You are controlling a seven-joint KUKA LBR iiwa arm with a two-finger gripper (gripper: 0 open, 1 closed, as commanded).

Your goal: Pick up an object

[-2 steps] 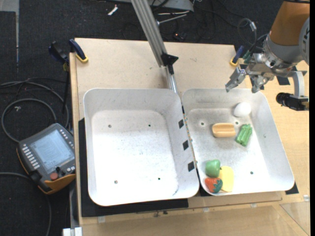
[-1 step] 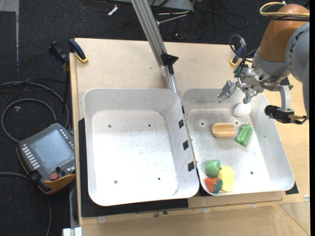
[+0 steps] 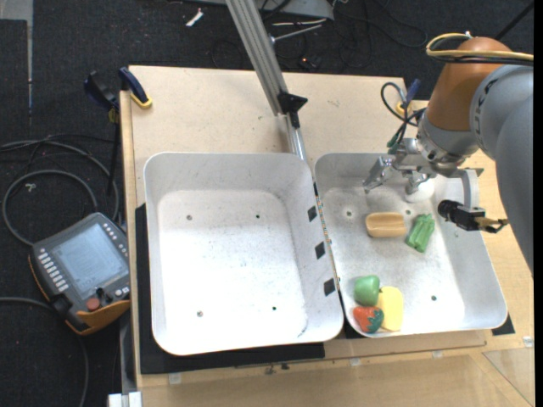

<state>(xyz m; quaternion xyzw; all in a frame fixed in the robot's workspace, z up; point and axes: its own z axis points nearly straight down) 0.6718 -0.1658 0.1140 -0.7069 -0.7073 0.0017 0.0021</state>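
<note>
Your gripper [image 3: 397, 176] hangs over the right bin's [image 3: 475, 265] far end, fingers spread, pinching nothing. The tan bread-like piece [image 3: 385, 224] lies just below it, beside a green block [image 3: 420, 232].

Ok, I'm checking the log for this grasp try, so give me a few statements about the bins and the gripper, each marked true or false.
1. All the objects lie in the right bin. True.
2. The gripper holds the tan block. False: the block lies on the bin floor, apart from the gripper.
3. The green piece lies just right of the tan block. True.
4. The yellow piece sits alone at the bin's far end. False: it is at the near edge, against a green ball and a red piece.
</note>
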